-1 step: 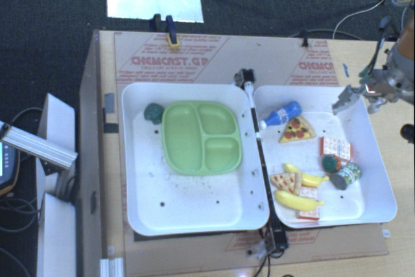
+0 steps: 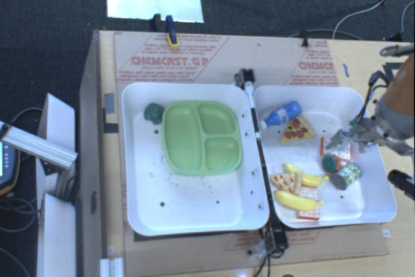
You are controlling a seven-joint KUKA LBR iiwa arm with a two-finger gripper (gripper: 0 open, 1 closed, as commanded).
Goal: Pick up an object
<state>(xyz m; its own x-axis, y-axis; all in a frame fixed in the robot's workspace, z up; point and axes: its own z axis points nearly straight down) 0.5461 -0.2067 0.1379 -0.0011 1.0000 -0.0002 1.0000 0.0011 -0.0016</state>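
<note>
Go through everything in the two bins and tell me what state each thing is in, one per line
Green divided plate: flat in the left bin, compartments bare.
Dark green lump: beside the plate's left edge.
Blue bottle: lying on its side, right bin.
Pizza slice: lying flat.
Two bananas: lying near the front wall.
Small can: tipped over.
Gripper: above the right bin, nothing seen held.

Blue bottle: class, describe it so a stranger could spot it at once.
Start at the right bin. Near its top-left corner lies the blue bottle, just above the pizza slice. It is the one blue thing there, with a white cap end.
</note>
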